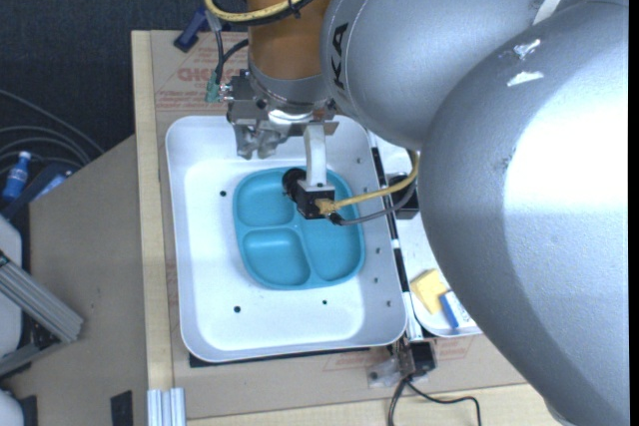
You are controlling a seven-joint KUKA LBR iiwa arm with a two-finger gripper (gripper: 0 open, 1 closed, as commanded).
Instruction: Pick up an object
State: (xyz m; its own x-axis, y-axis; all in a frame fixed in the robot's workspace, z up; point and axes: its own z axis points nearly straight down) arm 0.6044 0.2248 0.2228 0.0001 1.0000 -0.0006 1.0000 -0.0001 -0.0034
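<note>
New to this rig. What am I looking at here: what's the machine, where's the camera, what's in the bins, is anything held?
One camera, fixed above the bench, looks down at a slant. The big grey shape with the orange band is a KUKA robot arm reaching in from the right. Its end effector hangs over the left white bin, at the far edge of a blue divided tray lying in that bin. I cannot tell from this angle whether it grips anything. The arm hides most of the right bin; a yellow object and something blue beside it peek out there. Cables run along the arm down to the tool.
</note>
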